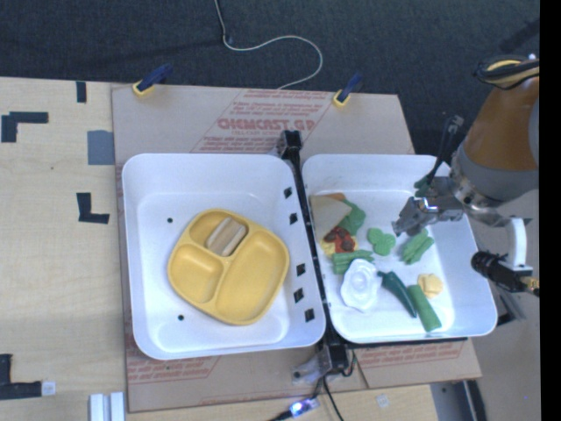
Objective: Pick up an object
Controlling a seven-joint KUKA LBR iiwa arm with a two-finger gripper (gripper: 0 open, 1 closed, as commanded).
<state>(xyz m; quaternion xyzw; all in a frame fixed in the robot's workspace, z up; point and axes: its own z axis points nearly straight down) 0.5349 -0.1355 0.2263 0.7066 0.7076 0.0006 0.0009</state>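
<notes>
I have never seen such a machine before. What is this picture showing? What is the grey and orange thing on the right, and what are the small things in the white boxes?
The picture is taken by one fixed camera above a bench, looking down at a slant. The grey and orange thing is a robot arm reaching in from the right. At its end is a two-finger gripper, which hangs over the right bin. I cannot tell if it holds anything.

The right bin contains small toy foods: green pieces such as a long green vegetable, a white piece and a small yellow piece. The left bin holds a yellow divided plate with a tan piece in one compartment.
</notes>
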